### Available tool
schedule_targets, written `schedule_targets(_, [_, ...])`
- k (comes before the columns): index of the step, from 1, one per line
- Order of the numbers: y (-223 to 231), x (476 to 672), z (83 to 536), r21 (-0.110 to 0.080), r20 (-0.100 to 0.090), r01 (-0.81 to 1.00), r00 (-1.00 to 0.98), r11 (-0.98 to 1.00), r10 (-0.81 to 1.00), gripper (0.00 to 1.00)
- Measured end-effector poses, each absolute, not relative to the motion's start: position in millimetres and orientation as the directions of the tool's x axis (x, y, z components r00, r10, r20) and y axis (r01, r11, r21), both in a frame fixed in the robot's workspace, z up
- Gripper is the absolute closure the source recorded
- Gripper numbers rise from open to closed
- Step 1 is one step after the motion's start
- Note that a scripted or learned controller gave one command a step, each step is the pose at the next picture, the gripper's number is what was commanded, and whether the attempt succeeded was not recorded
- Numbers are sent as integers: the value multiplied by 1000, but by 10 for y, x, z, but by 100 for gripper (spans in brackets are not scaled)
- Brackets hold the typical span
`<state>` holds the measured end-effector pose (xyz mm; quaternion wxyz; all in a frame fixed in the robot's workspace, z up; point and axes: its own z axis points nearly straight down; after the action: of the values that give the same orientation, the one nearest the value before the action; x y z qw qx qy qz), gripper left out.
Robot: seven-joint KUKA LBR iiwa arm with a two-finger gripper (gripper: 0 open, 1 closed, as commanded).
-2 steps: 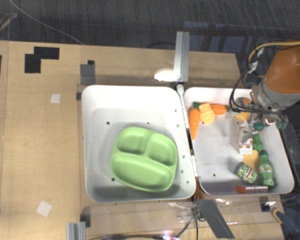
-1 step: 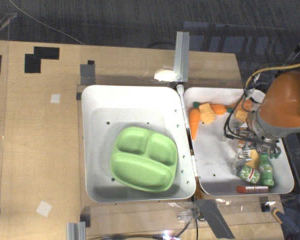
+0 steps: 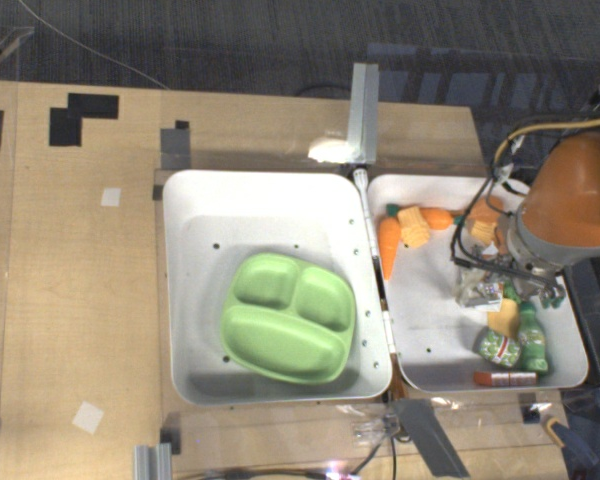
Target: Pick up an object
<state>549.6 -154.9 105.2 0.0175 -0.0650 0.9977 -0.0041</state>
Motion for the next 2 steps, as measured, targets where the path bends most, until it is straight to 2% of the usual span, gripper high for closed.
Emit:
schedule_targets(1, [-1183, 5475, 2284, -4, -21, -80, -997, 997, -80, 100])
schedule_targets(2, [-1820, 5547, 1314, -10, -17, -368, -930, 930, -368, 100])
